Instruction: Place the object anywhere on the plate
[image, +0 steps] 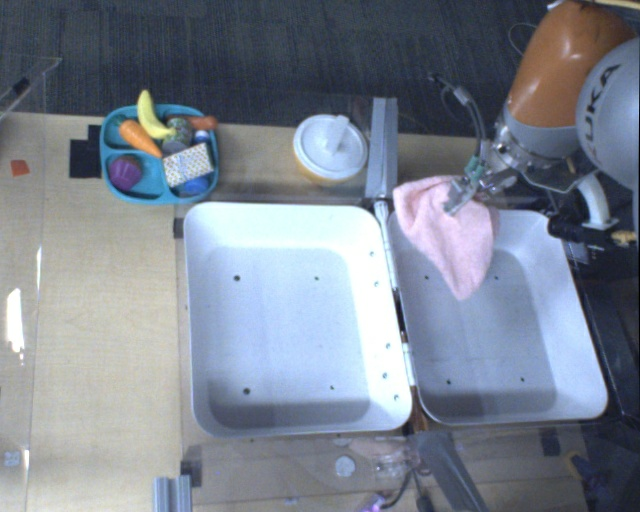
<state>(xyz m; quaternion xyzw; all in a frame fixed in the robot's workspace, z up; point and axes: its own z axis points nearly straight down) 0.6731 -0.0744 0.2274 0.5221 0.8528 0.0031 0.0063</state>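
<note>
- Camera view, slanted look down on the bench; the right bin (520, 390) is taken as landmark for all positions below.
- Gripper (466, 192) sits over the far-left corner of the right bin, at the end of the grey arm (610, 95) with its orange band (560, 55), which enters from the bin's far-right side.
- Gripper is clenched on a pink cloth (450, 235): the fabric is pinched at its upper edge between the fingertips and hangs from that point.
- The pink cloth drapes down from the pinch in a tapering fold over the far-left part of the right bin; its left portion overlaps the bin's left rim near the far corner. Whether its lower tip touches the bin floor cannot be told.
- Left bin (290, 320) sits directly to the left of the right bin, rims touching along the shared edge.
- Yellow-rimmed white plate (330, 148) stands on the bench beyond the right bin's far-left corner, behind the left bin's far edge. Cloth and plate are apart, the plate lying to the left of the cloth.
- Blue divided tray (155, 155) with toy food, among it a banana (150, 115) and a carrot (138, 137), lies well to the left of the right bin, beyond the left bin's far-left corner.
</note>
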